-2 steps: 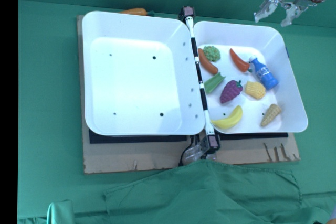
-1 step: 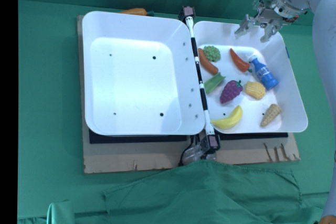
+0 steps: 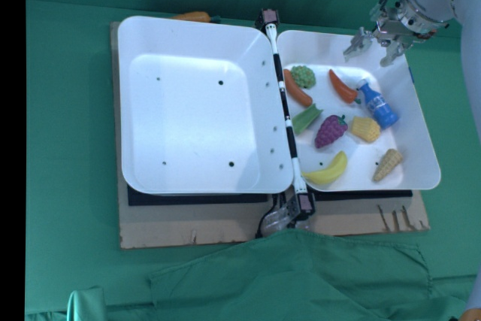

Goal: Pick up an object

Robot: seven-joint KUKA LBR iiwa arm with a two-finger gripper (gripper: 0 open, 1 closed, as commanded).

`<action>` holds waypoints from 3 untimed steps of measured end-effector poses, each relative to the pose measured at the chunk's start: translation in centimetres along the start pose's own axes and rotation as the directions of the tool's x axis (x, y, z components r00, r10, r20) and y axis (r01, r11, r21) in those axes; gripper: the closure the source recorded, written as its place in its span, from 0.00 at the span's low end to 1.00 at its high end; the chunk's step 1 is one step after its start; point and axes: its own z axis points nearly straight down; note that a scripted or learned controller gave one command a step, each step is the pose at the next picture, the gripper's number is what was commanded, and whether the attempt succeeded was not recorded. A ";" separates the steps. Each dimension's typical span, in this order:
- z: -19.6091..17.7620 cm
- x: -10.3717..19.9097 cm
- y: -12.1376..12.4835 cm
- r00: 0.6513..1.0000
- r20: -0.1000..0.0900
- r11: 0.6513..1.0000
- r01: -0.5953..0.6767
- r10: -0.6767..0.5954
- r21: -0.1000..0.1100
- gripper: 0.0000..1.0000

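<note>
The gripper [image 3: 376, 49] hangs above the far edge of the right bin [image 3: 421, 162], fingers spread and holding nothing. Below it lie the toys: a blue bottle [image 3: 378, 104] and an orange pepper [image 3: 343, 86] nearest, then corn [image 3: 366, 129], grapes [image 3: 331, 131] and a banana [image 3: 326, 171]. They sit packed together, so a descent could likely straddle two, or nudge one aside and close on air.
</note>
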 end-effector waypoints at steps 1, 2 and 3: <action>4.8 0.0 -1.5 1.000 0.001 1.000 0.002 -0.002 -0.006 0.00; 3.5 -0.1 -1.3 1.000 0.004 1.000 -0.001 0.001 -0.013 1.00; 2.2 -0.2 -1.2 1.000 0.006 1.000 -0.004 0.004 -0.019 1.00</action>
